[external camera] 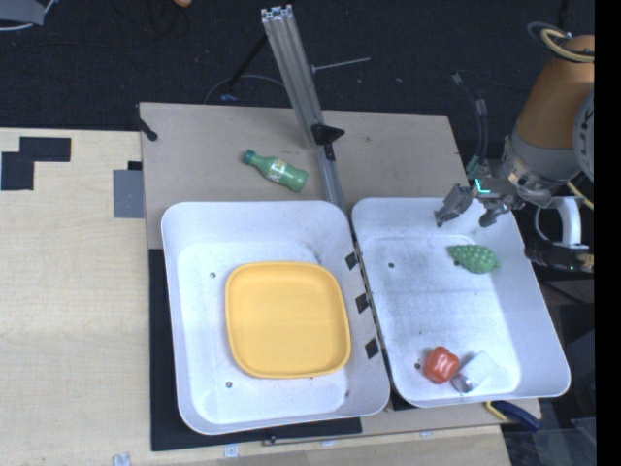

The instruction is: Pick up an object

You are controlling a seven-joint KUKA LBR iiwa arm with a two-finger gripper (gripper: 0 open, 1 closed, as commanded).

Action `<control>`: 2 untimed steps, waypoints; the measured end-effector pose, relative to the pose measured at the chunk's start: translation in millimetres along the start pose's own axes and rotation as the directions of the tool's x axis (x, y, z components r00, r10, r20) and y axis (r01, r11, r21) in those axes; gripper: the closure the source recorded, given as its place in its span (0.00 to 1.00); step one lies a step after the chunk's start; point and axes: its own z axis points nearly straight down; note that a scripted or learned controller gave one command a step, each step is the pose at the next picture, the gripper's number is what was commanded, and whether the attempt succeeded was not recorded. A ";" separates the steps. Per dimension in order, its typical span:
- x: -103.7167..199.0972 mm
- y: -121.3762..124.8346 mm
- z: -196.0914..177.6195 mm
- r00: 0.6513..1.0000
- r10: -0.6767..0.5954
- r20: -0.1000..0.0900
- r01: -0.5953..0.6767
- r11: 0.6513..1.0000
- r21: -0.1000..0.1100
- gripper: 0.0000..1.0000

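- No pick-up done yet, judging by the view: nothing between the fingers of the gripper (473,206).
- Fingers spread wide, one pointing left and down, one right and down, with bare space between them.
- Gripper up over the far edge of the right bin (548,352), at about 1 o'clock on that bin.
- Green bumpy toy (473,257) lying on the bin floor just at 6 o'clock from the gripper, near but not touching. Likely the closest thing to grab.
- Red toy (441,364) down at 6 o'clock in the same bin, well apart from the gripper, with a small pale thing (468,377) just beside it. Too small to tell what.
- Yellow plate (287,318) flat in the middle of the left bin (189,241), far from the gripper.
- Green bottle (276,170) on its side on the bench, outside both bins, at 12 o'clock from the left bin.
- Still to do, by guess: go down over one thing, close on it, lift it up.
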 end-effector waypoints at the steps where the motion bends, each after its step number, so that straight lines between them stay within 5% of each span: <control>1: 0.0 0.0 0.1 1.000 0.000 0.000 0.000 1.000 0.000 0.00; 2: 0.7 -2.3 63.7 1.000 0.000 -0.001 0.000 1.000 0.005 0.00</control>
